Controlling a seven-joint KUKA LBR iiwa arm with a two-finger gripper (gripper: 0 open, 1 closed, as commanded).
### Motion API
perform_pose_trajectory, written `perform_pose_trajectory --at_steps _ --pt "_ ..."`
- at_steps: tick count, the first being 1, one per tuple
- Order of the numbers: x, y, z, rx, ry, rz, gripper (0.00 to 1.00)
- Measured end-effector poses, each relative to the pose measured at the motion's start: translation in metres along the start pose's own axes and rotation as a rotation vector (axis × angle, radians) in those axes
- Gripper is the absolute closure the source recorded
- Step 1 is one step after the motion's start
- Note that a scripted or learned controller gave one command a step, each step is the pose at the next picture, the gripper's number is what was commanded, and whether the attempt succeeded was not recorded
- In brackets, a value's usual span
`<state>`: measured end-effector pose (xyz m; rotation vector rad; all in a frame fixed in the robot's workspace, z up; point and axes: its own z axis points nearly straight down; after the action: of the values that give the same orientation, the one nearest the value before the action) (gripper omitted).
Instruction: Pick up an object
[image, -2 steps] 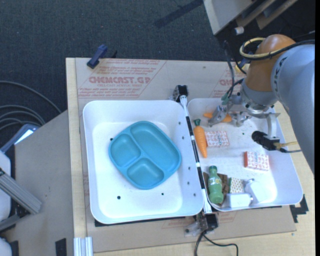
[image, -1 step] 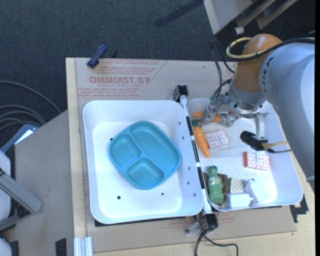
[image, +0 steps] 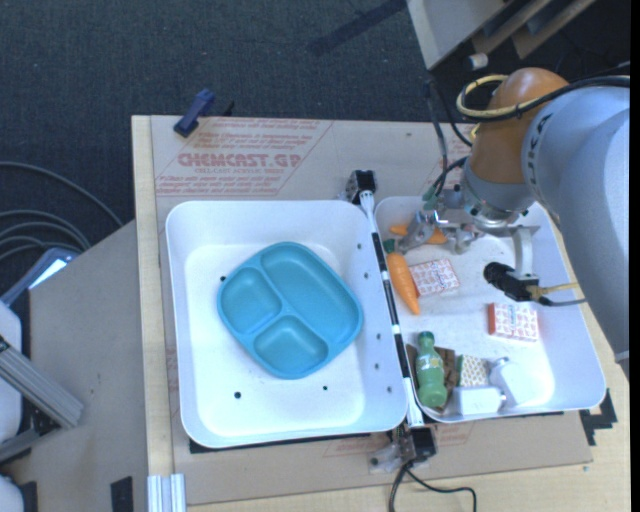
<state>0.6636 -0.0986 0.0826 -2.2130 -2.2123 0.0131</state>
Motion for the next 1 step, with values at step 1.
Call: perform_pose_trajectory --at_steps 1 --pt "-0.0369 0.0007 -0.0009 -0.005 -0.003 0.001 0.00"
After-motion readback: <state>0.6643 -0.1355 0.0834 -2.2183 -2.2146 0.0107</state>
